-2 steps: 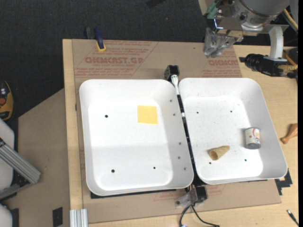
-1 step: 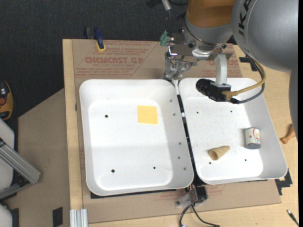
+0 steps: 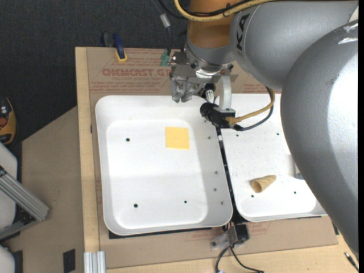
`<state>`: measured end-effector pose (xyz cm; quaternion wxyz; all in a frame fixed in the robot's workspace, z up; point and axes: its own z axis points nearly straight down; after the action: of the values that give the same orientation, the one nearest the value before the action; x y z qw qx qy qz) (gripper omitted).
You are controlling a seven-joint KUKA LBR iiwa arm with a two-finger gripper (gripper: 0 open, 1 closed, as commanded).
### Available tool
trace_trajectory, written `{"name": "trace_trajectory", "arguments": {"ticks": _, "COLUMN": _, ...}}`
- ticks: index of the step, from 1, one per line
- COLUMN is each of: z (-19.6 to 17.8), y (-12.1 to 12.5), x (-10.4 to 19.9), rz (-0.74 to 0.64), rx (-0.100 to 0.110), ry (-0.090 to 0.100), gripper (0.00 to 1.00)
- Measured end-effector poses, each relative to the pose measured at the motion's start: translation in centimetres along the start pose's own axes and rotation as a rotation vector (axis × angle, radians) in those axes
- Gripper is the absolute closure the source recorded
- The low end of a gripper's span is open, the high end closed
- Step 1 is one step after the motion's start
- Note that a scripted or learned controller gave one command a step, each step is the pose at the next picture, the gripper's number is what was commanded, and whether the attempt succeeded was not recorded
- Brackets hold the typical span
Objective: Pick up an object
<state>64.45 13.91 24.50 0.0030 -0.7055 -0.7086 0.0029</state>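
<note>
Hanging over the far rim of the left bin (image 3: pixel 108 152), the pincer (image 3: pixel 183 95) sits near the seam between the two bins; whether its tips are apart or together cannot be told from here. A flat yellow square (image 3: pixel 177 137) lies on the left bin's floor, well apart from the pincer. A tan cone-shaped piece (image 3: pixel 263 182) rests in the right bin (image 3: pixel 267 209), on the tabletop (image 3: pixel 91 73).
</note>
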Motion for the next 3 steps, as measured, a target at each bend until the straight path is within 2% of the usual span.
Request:
{"name": "trace_trajectory", "arguments": {"ticks": 1, "z": -4.8, "y": 2.3, "x": 4.5, "rz": 0.000, "rx": -0.015, "ry": 0.002, "gripper": 1.00}}
{"name": "trace_trajectory", "arguments": {"ticks": 2, "z": -7.2, "y": 1.0, "x": 8.8, "rz": 0.000, "rx": -0.013, "ry": 0.002, "gripper": 1.00}}
{"name": "trace_trajectory", "arguments": {"ticks": 3, "z": -2.9, "y": -4.7, "x": 7.6, "rz": 0.006, "rx": 0.001, "ry": -0.002, "gripper": 1.00}}
